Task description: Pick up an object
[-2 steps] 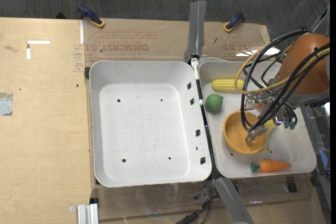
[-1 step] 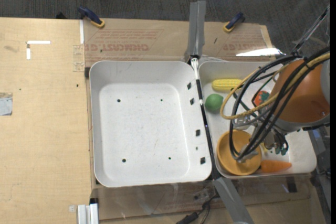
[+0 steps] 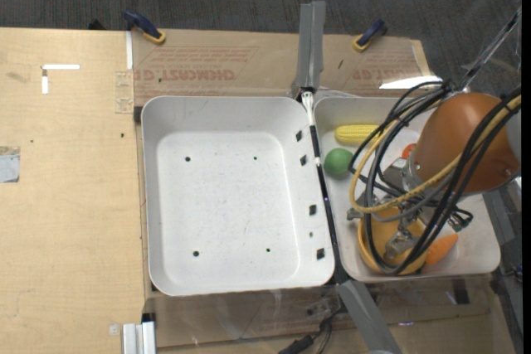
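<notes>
Beneath the cable-draped end effector (image 3: 404,238), an orange-yellow rounded object (image 3: 440,249) is lying; finger state can't be told. Cables are crowding the grasp, risking a snag or miss.

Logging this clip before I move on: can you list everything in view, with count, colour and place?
bins: two, white, side by side on the bench
corn cob: one, yellow, far end of the right bin
ball: one, green, right bin, just nearer than the cob
orange object: one, near end of the right bin, partly hidden by cables
clamps: two, blue and orange, bench's far edge
arm: one, orange band, cabled, above the right bin
</notes>
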`<action>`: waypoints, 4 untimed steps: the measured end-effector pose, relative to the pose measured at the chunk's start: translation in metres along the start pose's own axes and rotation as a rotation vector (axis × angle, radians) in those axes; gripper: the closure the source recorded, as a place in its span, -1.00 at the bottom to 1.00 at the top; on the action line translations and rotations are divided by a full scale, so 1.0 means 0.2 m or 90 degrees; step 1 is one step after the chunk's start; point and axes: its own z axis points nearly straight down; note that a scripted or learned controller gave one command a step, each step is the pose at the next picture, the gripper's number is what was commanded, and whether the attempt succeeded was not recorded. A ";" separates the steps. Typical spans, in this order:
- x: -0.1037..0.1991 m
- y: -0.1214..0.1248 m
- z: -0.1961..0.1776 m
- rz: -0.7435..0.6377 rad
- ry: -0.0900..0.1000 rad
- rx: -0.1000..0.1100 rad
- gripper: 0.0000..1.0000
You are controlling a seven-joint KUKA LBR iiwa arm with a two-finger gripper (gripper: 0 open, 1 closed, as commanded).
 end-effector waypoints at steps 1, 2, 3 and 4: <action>-0.27 -0.25 0.01 -0.024 0.003 -0.002 -1.00; -0.62 -0.49 0.01 0.086 0.003 -0.002 -1.00; -0.35 -0.30 0.01 0.083 0.003 -0.002 -1.00; 0.03 -0.07 0.00 0.215 -0.002 0.000 -1.00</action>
